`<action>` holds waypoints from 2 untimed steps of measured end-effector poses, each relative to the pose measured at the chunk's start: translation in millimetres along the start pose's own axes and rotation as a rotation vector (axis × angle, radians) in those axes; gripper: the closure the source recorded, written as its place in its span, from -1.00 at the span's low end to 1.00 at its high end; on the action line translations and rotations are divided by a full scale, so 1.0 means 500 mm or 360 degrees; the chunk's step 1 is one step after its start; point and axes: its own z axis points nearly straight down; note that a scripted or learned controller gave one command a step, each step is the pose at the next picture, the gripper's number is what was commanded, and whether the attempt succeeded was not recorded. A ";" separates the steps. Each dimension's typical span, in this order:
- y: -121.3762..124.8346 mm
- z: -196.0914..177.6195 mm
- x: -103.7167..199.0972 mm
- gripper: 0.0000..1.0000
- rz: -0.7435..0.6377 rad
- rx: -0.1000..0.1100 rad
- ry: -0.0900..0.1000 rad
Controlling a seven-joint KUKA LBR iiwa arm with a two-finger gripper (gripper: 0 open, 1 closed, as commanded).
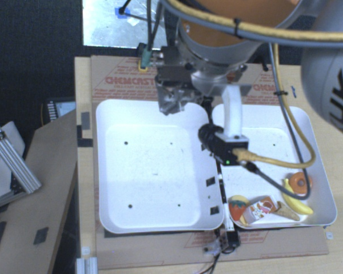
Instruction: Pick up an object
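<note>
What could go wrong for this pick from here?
The gripper hangs over the left bin's far edge, while the banana, the orange fruit and the packet crowd the right bin's near corner. A grasp there may hit the wall or snag two items. The yellow cable could drag.

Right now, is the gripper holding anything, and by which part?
Nothing shows between the fingers of the gripper above the left bin's far edge. The objects lie in the right bin's near corner.

We see the grey arm with its orange band (246,16) cut off by the top edge; it hides the far rim of the right white bin (323,170).
</note>
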 end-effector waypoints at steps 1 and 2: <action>0.081 0.126 -0.003 1.00 0.0014 0.0010 -0.0007; -0.002 0.303 -0.002 1.00 0.0007 0.0020 -0.0009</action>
